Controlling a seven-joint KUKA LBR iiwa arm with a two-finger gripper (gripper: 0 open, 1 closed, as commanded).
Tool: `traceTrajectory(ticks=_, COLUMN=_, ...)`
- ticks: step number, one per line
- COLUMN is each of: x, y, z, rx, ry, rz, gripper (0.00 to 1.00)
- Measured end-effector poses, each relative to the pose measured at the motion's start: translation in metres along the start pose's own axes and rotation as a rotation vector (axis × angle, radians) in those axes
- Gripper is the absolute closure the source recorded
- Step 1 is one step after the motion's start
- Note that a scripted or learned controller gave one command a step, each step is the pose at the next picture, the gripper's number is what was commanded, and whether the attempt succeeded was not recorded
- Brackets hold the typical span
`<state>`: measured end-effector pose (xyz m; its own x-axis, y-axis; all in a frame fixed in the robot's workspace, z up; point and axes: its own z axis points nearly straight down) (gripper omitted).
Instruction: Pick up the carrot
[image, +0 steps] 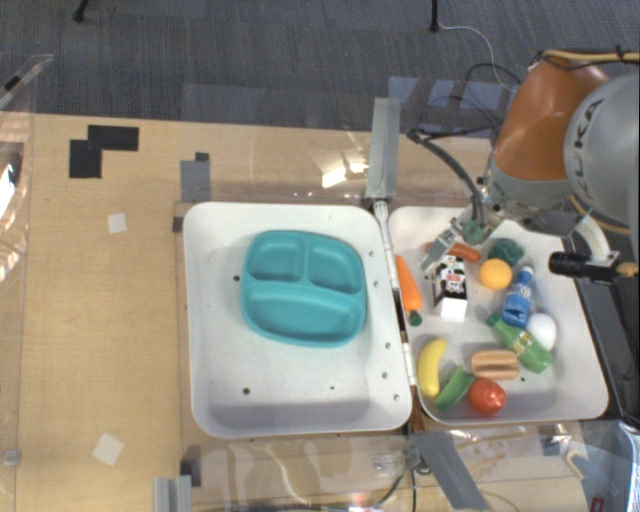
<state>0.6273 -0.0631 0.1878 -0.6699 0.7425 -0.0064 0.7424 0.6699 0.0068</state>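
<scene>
Overhead, I am seeing the carrot (406, 284) lying along the left wall of the right bin (580, 400), just beside the divider, its tip pointing to the far end. My gripper (452, 245) is hovering over the bin's far part, near a milk carton (452, 285) and an orange ball (495, 274), apart from the carrot; I cannot tell the fingers' state. A teal tray (302, 287) is sitting in the left bin (215, 330).

Gripper (447, 246) low over the right bin (575, 400), upper left area, beside a small black-and-white carton (452, 285). Carrot (407, 285) lies along that bin's left wall, apart from the gripper. Banana (430, 366), tomato (487, 396), orange ball (495, 274) also inside. Left bin (215, 330) holds a teal divided plate (303, 287).
</scene>
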Motion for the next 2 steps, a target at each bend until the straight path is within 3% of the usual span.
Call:
traceTrajectory(ticks=1, x=-0.059, y=-0.052, z=0.048, rx=0.005, ry=0.002, rz=-0.008, gripper=0.00)
traceTrajectory(ticks=2, x=-0.092, y=-0.066, z=0.073, rx=-0.019, ry=-0.028, rz=0.079, gripper=0.00)
